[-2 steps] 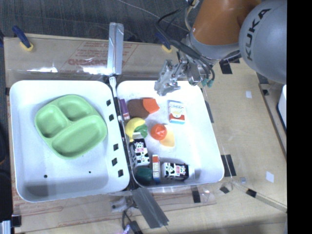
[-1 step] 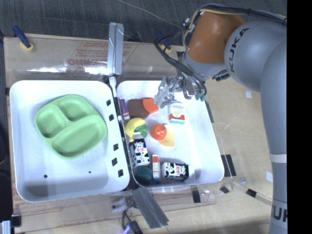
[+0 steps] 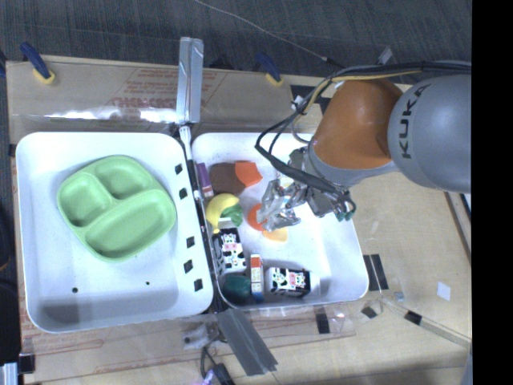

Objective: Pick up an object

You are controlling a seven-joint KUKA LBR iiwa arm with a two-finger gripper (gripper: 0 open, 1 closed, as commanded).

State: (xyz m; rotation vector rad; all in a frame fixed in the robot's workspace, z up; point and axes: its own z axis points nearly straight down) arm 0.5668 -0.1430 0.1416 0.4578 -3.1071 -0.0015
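Camera view: gripper (image 3: pixel 276 212) sits low in the right bin (image 3: pixel 341 251), over small orange pieces (image 3: pixel 258 217); jaw state cannot be told. Toys crowd the bin's left wall; its right side lies bare.

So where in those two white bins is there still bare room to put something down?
The left bin has bare floor in front of the green divided plate, along its near wall. In the right bin, bare floor lies near the right wall. Its left side is crowded: banana, cow-print cartons, orange pieces, with the end effector over them.
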